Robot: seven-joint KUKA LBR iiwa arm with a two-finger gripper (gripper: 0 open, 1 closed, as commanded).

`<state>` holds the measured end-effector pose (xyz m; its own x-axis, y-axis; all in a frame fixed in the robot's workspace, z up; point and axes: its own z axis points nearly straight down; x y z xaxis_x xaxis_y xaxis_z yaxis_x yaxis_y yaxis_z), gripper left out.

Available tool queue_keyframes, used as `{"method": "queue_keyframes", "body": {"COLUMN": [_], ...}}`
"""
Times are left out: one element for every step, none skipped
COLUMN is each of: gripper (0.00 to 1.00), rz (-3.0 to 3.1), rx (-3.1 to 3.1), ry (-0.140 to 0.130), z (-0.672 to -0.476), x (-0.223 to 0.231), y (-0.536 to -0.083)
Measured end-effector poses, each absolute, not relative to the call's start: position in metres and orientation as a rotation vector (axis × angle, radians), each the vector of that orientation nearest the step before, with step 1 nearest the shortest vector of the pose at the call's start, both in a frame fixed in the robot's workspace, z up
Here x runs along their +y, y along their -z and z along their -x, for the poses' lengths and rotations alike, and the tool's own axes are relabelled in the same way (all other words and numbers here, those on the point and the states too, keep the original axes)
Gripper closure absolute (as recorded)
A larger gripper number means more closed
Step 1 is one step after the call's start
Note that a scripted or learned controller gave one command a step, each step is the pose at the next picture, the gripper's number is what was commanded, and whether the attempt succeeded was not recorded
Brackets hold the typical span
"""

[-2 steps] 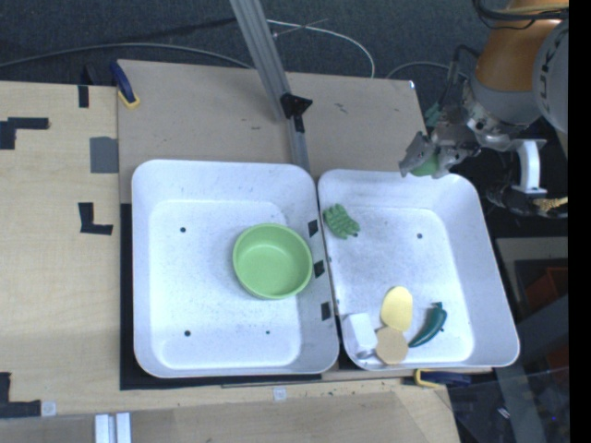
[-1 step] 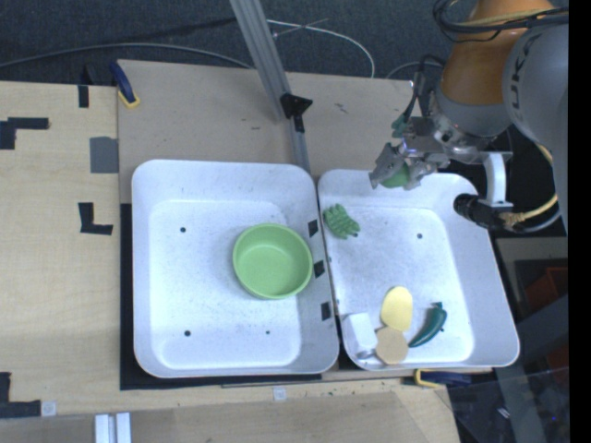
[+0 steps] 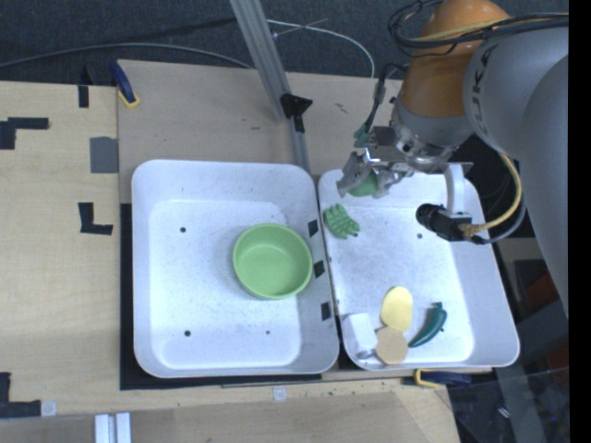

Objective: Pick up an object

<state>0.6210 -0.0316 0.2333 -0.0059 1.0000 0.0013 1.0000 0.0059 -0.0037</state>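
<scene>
My gripper (image 3: 367, 179) sits over the far left corner of the right bin (image 3: 462, 275), close to the rim where the two bins meet. Between its fingers I see a small pale green object (image 3: 365, 186), partly covered by the metal fingers; what it is I cannot tell. The fingers stand narrow, closed about that green piece. Whether it is lifted off the bin floor or resting on it cannot be judged from this angle.

Just below the gripper, on the floor of the same bin and near its left wall, lies a green ridged piece (image 3: 341, 221), apart from the fingers. At the near end of the right bin a yellow oval piece (image 3: 397, 306) lies touching a tan round piece (image 3: 391, 345), with a dark green pepper-shaped item (image 3: 428, 325) just beside them on the right. A small white block (image 3: 356, 327) rests near the near left corner.

The left bin (image 3: 175, 247) holds a light green bowl (image 3: 271, 261), upright, right of its middle.

My wrist carries an orange band (image 3: 443, 81) with black cables looped around it. A grey pole (image 3: 263, 53) slants across the bench (image 3: 65, 275) beyond the bins.
</scene>
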Motion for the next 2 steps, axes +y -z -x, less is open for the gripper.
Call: {"method": "queue_keyframes", "body": {"gripper": [1.0, 1.0], "rz": [2.212, 2.212], "rx": [-2.226, -2.227], "ry": [-0.003, 0.0], "z": [-0.616, -0.61], "x": [0.021, 0.072], "y": [-0.221, -0.233]}}
